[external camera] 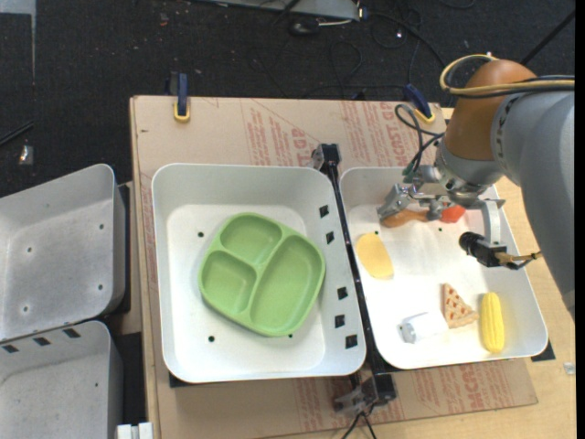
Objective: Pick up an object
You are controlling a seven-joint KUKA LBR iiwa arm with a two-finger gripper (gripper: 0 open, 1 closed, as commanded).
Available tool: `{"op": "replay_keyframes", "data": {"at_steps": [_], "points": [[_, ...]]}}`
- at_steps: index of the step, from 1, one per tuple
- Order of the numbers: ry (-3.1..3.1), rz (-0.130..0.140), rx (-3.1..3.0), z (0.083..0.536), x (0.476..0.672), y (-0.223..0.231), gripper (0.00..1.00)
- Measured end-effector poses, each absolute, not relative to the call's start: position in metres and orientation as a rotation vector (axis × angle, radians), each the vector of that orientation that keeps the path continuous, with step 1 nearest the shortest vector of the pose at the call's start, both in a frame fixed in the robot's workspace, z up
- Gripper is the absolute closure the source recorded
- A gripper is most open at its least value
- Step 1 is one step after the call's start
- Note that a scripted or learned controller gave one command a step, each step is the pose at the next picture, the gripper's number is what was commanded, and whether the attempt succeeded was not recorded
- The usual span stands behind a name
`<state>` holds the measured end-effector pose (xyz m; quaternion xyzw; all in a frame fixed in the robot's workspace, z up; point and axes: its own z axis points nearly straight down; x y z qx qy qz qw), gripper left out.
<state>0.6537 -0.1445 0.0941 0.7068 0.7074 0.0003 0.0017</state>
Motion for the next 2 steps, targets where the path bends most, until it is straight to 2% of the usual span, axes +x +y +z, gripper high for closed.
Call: {"op": "replay_keyframes", "data": {"at_steps": [1,2], "points": [[2.221,0.0,2.219,0.105,0.653,-0.144,1.0],[2.221,0.005,2.215,0.149,0.657,-0.141,1.0]]}}
